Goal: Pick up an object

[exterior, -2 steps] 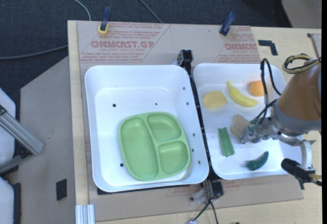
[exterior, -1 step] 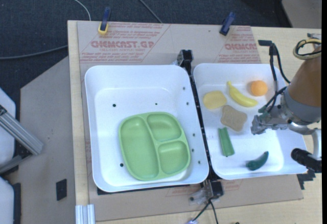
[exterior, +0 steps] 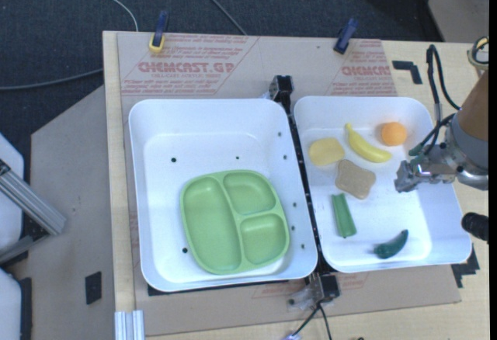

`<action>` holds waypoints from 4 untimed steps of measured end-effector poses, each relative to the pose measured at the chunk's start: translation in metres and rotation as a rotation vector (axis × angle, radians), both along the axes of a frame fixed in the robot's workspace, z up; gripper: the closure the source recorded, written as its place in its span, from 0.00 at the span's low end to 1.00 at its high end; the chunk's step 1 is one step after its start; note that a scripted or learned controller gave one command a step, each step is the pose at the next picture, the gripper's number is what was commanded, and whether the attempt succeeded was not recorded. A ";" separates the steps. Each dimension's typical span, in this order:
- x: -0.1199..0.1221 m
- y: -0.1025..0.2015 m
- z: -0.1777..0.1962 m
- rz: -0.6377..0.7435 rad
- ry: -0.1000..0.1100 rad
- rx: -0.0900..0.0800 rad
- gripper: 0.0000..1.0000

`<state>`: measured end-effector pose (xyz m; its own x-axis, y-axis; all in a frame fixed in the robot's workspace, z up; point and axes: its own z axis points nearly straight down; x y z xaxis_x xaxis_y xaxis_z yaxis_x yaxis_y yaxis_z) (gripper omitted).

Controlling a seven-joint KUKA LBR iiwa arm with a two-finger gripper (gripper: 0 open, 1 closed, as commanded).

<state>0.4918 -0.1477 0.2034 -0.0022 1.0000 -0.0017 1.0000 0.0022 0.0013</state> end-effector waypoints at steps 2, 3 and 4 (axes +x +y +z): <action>0.025 0.036 0.028 0.003 0.004 0.001 1.00; 0.057 0.089 0.016 0.005 0.004 0.001 1.00; 0.082 0.132 0.023 0.000 0.005 0.001 1.00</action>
<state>0.5743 -0.0153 0.2267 -0.0024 1.0000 -0.0009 1.0000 0.0024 -0.0038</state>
